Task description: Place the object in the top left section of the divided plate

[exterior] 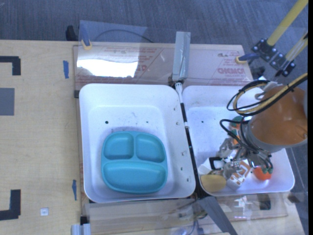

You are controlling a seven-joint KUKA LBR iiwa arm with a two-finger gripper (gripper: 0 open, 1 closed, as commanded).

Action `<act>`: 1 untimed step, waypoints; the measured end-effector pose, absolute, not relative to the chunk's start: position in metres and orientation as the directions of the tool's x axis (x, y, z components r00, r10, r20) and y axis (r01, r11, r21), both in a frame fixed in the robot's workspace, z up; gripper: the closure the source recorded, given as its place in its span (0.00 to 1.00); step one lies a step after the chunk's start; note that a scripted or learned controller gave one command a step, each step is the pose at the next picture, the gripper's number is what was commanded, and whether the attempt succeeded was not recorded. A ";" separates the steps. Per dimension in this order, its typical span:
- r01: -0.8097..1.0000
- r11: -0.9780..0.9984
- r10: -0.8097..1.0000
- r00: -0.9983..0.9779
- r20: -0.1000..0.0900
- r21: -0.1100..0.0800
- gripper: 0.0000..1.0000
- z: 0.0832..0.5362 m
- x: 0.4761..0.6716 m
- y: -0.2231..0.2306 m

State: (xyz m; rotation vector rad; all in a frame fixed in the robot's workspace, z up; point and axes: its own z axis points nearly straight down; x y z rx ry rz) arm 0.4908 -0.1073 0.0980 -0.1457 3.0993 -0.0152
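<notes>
2 bins sit side by side; the gripper (234, 164) is low in the right bin (205, 116), among small items near a tan lump (213, 182) at 6 o'clock. I cannot tell its finger state. Picking is under way; next comes carrying to the plate (133, 161), its 10 o'clock section.

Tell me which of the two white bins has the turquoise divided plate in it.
The left white bin holds the turquoise divided plate. The right white bin instead has small objects, with the gripper over it.
</notes>
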 end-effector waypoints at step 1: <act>-0.345 0.938 -0.346 -0.938 -0.018 -0.021 1.00 0.098 0.522 -0.100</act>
